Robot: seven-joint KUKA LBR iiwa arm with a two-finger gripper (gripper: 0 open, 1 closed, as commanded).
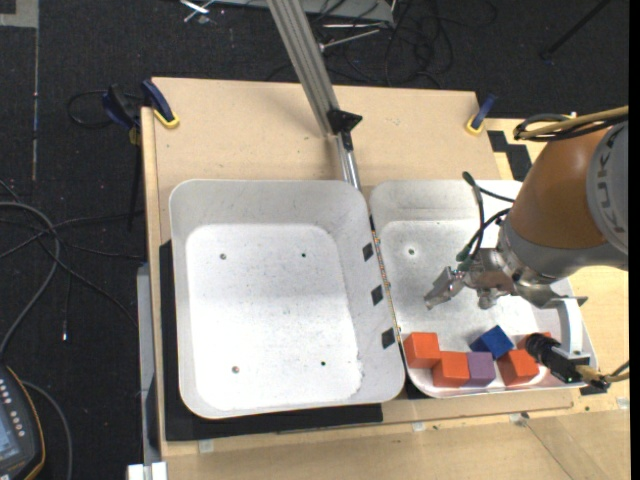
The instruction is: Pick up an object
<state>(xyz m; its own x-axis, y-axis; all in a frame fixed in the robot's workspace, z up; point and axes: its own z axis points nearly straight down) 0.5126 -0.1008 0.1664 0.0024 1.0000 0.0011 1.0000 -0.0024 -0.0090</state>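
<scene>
1. Blocks, right bin: five small blocks lie clustered along the near edge of the right bin (420, 208). An orange block (421, 347) sits at the left end of the group; a second orange block (454, 368) is just beside it, nearer the rim.
2. A purple block (481, 367) touches the second orange block on its right side.
3. A blue block (492, 343) sits tilted just behind the purple one, its corner pointing up the bin.
4. A third orange block (518, 366) closes the row on the right, beside the purple and blue blocks.
5. End effector (447, 286): hangs over the middle of the right bin, above and apart from the block cluster, its grey fingers angled toward the bin's left side. No block is between them; whether they stand open or closed I cannot tell.
6. Arm (560, 203): grey with a broad orange band, reaching in from the right over the right bin's far corner.
7. Left bin (190, 218): white, shallow, speckled floor, touching the right bin along their shared rim.
8. Tabletop (250, 128): pale wood board carrying both bins, with blue and yellow clamps (158, 103) at its far corners.
9. Metal pole (305, 53): runs slantwise from the far side down to the gap between the bins.
</scene>
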